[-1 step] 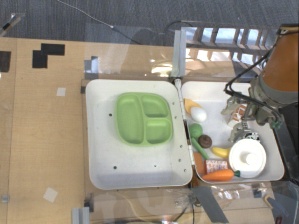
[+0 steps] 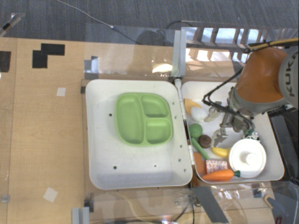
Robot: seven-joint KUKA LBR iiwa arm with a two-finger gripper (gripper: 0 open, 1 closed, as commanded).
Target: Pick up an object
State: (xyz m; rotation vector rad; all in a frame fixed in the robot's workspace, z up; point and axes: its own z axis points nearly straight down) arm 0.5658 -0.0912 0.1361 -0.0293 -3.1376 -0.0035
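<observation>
My gripper (image 2: 232, 129) hangs low in the right bin (image 2: 276, 158), under the arm's orange band (image 2: 261, 76). Just below and left of it lie a brown ball (image 2: 204, 140) and a yellow banana (image 2: 220, 151). A white round lidded cup (image 2: 247, 158) sits right below it. Along the bin's left side are a green vegetable (image 2: 196, 133), a white and yellow piece (image 2: 195, 109), an orange carrot (image 2: 217, 175) and a red box (image 2: 216, 164). I see nothing held by the gripper.
The left bin (image 2: 100, 162) holds a green divided plate (image 2: 143, 118). A metal divider (image 2: 179, 55) stands behind the two bins. Cables loop off the wrist over the back of the right bin. Wooden bench top spreads to the left.
</observation>
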